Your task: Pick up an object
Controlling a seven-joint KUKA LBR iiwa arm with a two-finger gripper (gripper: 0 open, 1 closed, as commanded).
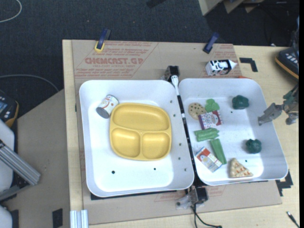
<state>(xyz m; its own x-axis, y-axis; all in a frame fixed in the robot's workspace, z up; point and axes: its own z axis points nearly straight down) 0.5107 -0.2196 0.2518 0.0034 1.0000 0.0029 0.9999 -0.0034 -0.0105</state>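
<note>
Hand [275, 112] at right bin [273, 141] rim, green toys nearby (cookie [194, 109] farther left)

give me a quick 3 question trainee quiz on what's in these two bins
1. True or false: the yellow plastic divided tray lies in the left white bin.
2. What lies nearest the right bin's front right corner: A) the round cookie, B) the triangular pizza slice toy, C) the small white can lying on its side?
3. The grey end effector is over the right bin's ____ rim.

Key: 1 true. 2 B. 3 right.
</note>
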